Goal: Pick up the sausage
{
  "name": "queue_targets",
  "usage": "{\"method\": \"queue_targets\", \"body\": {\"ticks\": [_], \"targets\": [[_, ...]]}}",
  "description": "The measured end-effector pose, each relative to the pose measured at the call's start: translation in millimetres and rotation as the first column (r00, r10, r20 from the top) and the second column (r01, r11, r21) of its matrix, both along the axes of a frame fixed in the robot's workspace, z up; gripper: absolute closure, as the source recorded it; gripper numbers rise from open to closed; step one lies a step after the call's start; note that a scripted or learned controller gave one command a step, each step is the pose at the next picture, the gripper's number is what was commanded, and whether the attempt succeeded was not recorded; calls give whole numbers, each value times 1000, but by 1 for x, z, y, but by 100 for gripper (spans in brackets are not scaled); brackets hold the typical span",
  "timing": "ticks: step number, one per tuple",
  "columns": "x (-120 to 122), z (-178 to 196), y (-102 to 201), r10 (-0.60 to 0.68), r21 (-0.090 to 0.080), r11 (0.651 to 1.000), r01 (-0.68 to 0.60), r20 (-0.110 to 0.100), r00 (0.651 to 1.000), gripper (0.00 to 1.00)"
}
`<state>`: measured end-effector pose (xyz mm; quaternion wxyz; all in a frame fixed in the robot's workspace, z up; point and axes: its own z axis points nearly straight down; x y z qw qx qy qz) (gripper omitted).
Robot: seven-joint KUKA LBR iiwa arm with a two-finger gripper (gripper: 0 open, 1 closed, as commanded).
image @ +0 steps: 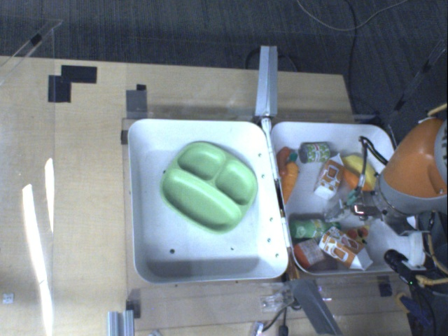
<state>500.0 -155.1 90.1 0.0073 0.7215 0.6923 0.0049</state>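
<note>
Sausage: I take it to be the long reddish-orange piece point(285, 173) lying along the left wall of the right bin point(329, 124), towards its far-left corner. It is small and blurred, so this is a judgement.

Identity risk: a red piece point(308, 255) lies in the near-left corner of the same bin. If I have named the wrong one, the pick fails from the start.

Wall risk: the sausage seems to touch the left wall, or lie just beside it. That leaves little room on that side, so a closing grip may strike the wall or roll the piece away.

Neighbours: a green can point(315, 151) sits near it by the far edge. A small carton point(329, 178) is just towards the bin's middle, and a green packet point(308, 227) lies nearer the front. Any of them could be nudged or caught instead.

Gripper: my gripper point(352, 208) hangs low over the middle of the right bin, among the clutter and well apart from the sausage. I cannot tell whether it is released or clenched, and I see nothing held in it.

Position risk: closing here would catch a second carton point(343, 247) or a yellow fruit point(355, 165), not the sausage.

Left bin: the left bin point(150, 187) holds a green tray point(208, 185), clear of all this.
</note>
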Motion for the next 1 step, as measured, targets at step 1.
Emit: {"method": "queue_targets", "body": {"ticks": [1], "targets": [[-9,0,-42,40,-1,999,-40,-3,999,0]]}}
